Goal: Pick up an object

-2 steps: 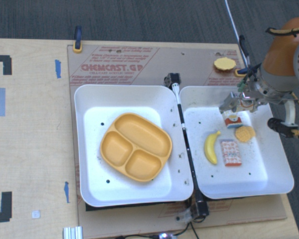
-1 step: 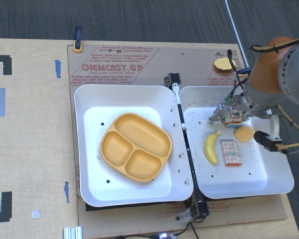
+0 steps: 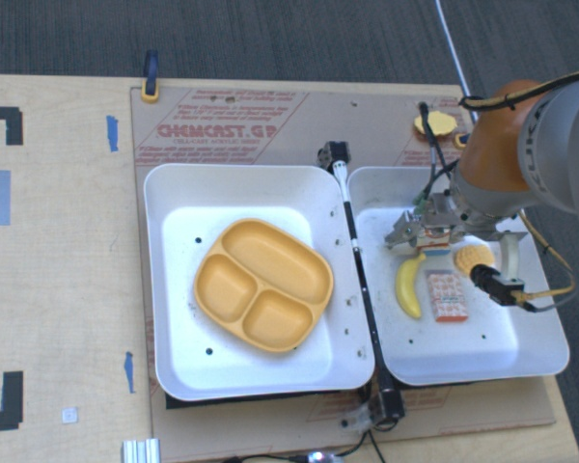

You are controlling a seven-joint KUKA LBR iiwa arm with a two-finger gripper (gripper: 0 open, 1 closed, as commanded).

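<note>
Two white bins sit on the surface; the claw [image 3: 417,239], its state impossible to tell, hovers at twelve o'clock of the curved yellow plastic banana [image 3: 408,288]; a glancing descent might roll it aside.

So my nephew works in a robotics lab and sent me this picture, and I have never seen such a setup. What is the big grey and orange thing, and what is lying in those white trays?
The grey and orange thing is a robot arm. It reaches in from the right, and one fixed camera looks down on the bench at a slant. At the arm's tip is a two-finger gripper, low in the right bin, just above a banana. Whether it grips anything cannot be seen. Beside the banana lie a small red and white packet and a round yellow item, perhaps a cookie. The left bin holds a yellow divided plate with three compartments.
</note>
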